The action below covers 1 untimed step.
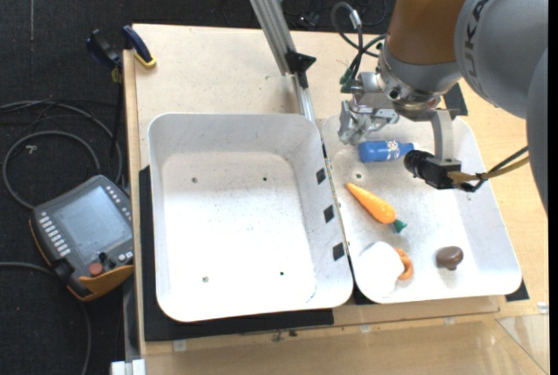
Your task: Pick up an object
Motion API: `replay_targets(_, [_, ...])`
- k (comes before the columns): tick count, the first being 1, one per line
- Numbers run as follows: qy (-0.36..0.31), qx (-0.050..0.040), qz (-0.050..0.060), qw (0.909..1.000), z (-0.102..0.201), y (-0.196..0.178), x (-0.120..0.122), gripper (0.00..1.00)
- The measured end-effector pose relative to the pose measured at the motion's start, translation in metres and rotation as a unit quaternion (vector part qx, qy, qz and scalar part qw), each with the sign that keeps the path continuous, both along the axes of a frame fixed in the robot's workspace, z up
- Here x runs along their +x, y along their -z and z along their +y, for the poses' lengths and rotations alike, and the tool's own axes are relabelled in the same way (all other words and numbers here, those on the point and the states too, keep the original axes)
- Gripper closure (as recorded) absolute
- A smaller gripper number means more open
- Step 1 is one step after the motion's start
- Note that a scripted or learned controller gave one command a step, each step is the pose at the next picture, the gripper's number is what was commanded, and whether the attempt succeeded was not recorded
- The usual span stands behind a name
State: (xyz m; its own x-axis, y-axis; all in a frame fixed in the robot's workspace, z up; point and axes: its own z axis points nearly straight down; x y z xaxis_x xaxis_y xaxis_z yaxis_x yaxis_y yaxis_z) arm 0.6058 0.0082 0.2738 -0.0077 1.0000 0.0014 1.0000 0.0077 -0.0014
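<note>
Just right of the left bin (174,216), the jaws are hanging over the right bin's (497,251) far corner; whether they are open or shut I cannot tell. The blue bottle (382,152) is lying just rightward of them, slightly nearer the camera, its long axis running left-right.

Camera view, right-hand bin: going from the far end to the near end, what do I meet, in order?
gripper → blue bottle → toy carrot → white round object. The brown lump lies about level with the white round object, so it is left out of the order.
</note>
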Motion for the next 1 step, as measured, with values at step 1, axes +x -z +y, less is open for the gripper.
replay_targets(1, [0.000, -0.0006, -0.001, 1.0000, 0.0488, 0.0221, 0.0218, 1.00])
